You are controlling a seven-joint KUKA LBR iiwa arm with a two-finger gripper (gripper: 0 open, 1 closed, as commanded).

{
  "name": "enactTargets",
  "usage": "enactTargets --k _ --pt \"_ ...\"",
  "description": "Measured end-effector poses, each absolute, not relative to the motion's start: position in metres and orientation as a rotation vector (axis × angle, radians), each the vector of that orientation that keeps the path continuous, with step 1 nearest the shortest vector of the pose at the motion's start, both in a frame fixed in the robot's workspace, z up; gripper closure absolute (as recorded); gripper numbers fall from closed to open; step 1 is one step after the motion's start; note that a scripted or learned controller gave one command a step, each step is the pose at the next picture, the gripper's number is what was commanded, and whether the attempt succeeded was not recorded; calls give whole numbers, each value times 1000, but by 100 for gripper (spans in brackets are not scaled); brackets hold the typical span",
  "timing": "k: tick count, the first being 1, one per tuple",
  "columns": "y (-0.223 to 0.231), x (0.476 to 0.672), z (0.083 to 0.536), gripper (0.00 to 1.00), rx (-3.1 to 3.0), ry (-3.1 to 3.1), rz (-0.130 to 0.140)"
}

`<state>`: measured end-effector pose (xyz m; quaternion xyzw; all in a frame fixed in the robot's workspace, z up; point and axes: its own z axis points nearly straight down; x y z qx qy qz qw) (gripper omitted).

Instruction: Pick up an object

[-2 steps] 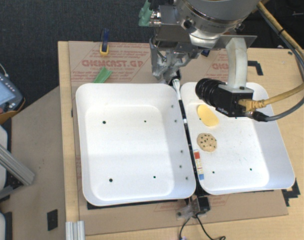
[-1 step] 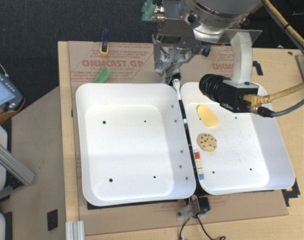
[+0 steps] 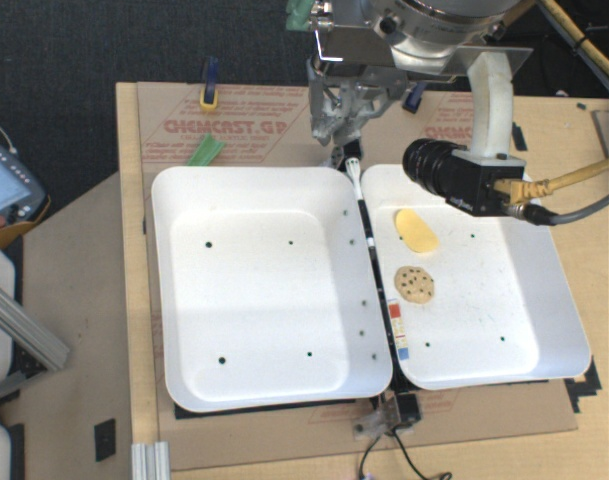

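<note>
A pale yellow oval chip (image 3: 417,230) lies in the right bin (image 3: 524,308), toward its back left. Just in front of it sits a round brown cookie with dark specks (image 3: 415,284). A thin black and white pen-like stick (image 3: 366,233) lies along the seam between the two bins, and a white piece with red and blue marks (image 3: 396,328) lies further forward on the same seam. My gripper (image 3: 342,126) hangs above the back edge of the bins, over the far end of the stick, with nothing seen in it.
The left bin (image 3: 184,268) is bare white. A black cylinder (image 3: 446,175) with a hose juts over the back of the right bin. A green scrap (image 3: 205,150) and a yellow-blue clamp (image 3: 210,86) lie on the cardboard behind the left bin.
</note>
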<state>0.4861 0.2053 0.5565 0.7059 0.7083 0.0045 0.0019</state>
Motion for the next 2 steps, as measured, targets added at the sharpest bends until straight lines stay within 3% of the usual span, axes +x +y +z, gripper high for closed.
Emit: enactTargets --k 2 --pt "207 487 577 100 2211 2224 23"
